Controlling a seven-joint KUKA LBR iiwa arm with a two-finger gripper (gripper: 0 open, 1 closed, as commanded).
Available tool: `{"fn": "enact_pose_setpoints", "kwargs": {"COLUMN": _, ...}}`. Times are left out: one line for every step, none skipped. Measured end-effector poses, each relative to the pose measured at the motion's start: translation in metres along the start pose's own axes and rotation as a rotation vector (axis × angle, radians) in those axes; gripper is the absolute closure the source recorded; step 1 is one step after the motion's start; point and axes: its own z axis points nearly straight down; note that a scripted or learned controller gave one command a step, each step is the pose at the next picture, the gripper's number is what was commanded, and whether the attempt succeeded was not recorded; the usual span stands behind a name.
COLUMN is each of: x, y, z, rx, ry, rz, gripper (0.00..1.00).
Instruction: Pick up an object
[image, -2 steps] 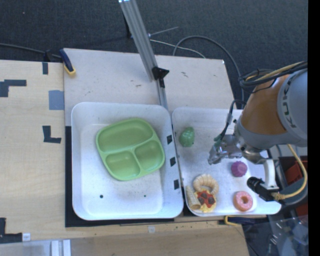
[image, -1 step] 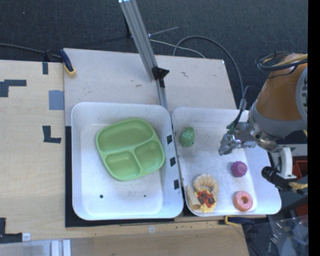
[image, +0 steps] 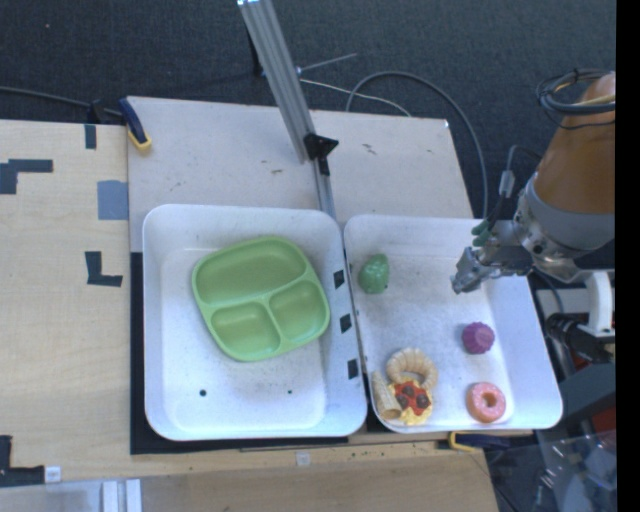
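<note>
The right bin (image: 530, 345) carries the loose things that could be picked: a small green object (image: 374, 273) lies at its far left, close to the wall shared with the other bin; a purple ball-like object (image: 478, 338) sits toward the right side, about midway between far and near; a pink frosted doughnut (image: 487, 402) rests in the near right corner, just nearer than the purple one; and a pale ring-shaped pastry (image: 411, 364) lies toward the near left, touching a red and yellow item (image: 411, 398) that lies against the bin's near edge. The hand (image: 468, 275) hovers over the far right part of this bin, pointing left and downward, apart from all of these things, with the purple object the closest and the green one well off to its left. Nothing sits between its fingers; whether they are spread or closed cannot be told from this slant. Behind it the grey arm with its orange band (image: 580, 150) reaches in from the right. The left bin (image: 165, 330) holds a green divided tray (image: 260, 297), tilted somewhat in the bin and lying near its centre. Both bins rest side by side, touching, on the wooden bench (image: 200, 150), and a grey metal bar (image: 280, 70) slants down from the far side to the gap between them.
</note>
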Motion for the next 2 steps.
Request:
{"fn": "enact_pose_setpoints", "kwargs": {"x": 0.047, "y": 0.015, "z": 0.007, "rx": 0.006, "ry": 0.002, "rz": -0.004, "gripper": 1.00}}
{"fn": "enact_pose_setpoints", "kwargs": {"x": 0.100, "y": 0.022, "z": 0.012, "rx": 0.006, "ry": 0.002, "rz": -0.005, "gripper": 1.00}}
